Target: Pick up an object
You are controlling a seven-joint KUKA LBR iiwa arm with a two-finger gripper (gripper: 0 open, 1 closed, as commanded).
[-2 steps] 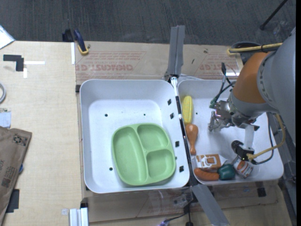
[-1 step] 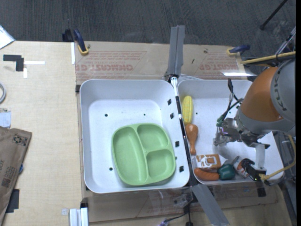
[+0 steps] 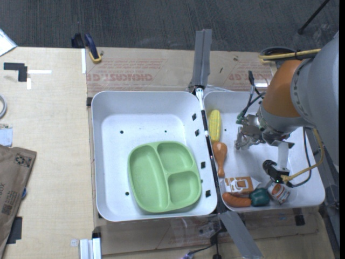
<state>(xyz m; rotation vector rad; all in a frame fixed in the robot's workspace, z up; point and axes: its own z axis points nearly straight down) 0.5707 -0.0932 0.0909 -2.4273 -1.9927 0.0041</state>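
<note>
My gripper hangs low over the middle of the right bin, its dark fingers pointing down at the white floor. I see nothing between the fingers. A yellow corn cob lies along the bin's left wall, with a tan drumstick-shaped toy just below it. At the bin's front sit a small orange-and-white box, a red-orange sausage shape, a dark green item and a small can-like thing.
The left bin holds a green divided plate. A grey divider bar rises between the bins at the back. Cables loop from the wrist over the right bin's right side.
</note>
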